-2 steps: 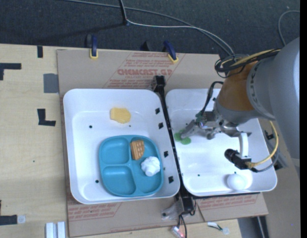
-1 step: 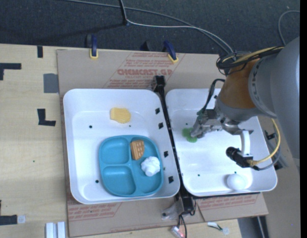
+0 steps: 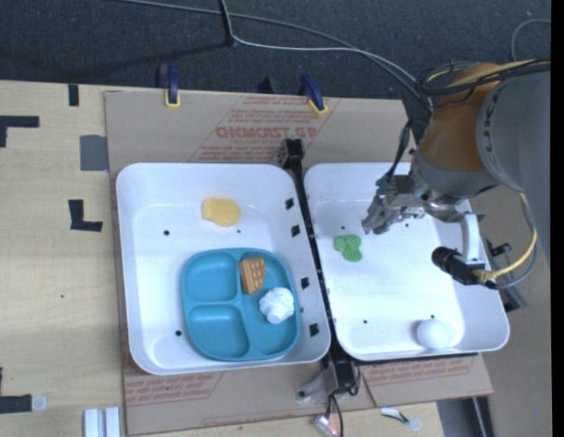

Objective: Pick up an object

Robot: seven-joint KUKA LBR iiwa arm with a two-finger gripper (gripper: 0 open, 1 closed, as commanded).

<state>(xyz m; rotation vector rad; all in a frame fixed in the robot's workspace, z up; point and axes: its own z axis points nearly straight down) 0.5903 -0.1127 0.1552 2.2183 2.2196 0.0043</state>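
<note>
Camera view: pincer (image 3: 377,219) hovering in right white bin (image 3: 464,335) just beside small green crumpled object (image 3: 348,247), grip state impossible to tell, nothing lifted yet, pickup undone.

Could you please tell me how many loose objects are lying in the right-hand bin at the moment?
2: a green object near the bin's left side, just below the claw, and a white ball at the near edge. The arm may hide others.
</note>
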